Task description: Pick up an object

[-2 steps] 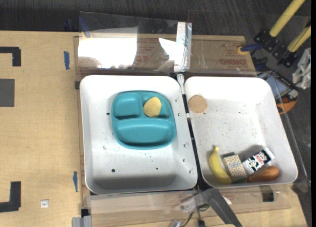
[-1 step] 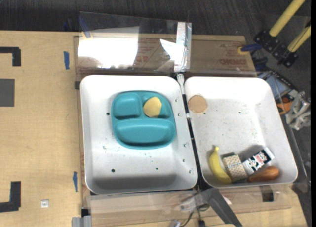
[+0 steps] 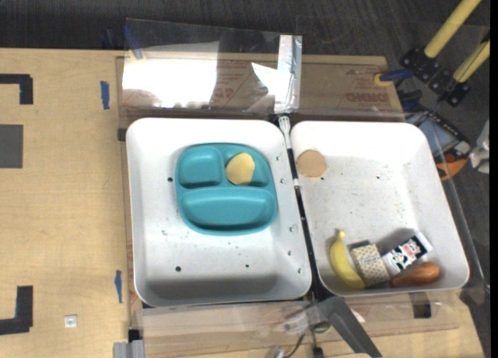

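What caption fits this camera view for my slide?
Left bin holds a teal tray with a yellow ball; right bin holds a banana and small items.

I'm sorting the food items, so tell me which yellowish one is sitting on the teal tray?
The round yellow piece in the upper right compartment of the teal tray, left bin. The banana lies in the right bin instead.

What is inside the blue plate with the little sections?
A round yellow ball-like thing sits in the teal divided plate's upper right compartment. The other compartments look bare. What lies under the plate is covered.
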